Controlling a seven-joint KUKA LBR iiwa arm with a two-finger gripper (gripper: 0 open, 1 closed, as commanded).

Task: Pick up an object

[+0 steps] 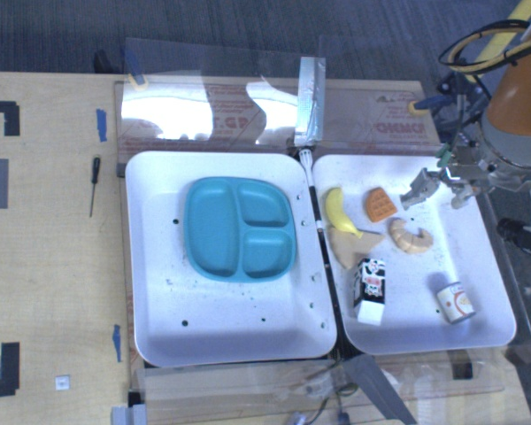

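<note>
**Worktop and what rests on it**

The pale wooden worktop (pixel 44 264) carries two shallow white bins side by side, touching along their inner edges: the left bin (pixel 150 317) and the right bin (pixel 491 312). A screwdriver (pixel 94 184) lies on the bare wood left of the bins. Black tape marks (pixel 7 118) and short blue tape strips (pixel 101 124) sit on the surface.

Teal tray (pixel 241 228) — yellow banana (pixel 339 212) — orange band (pixel 519 100)
</note>
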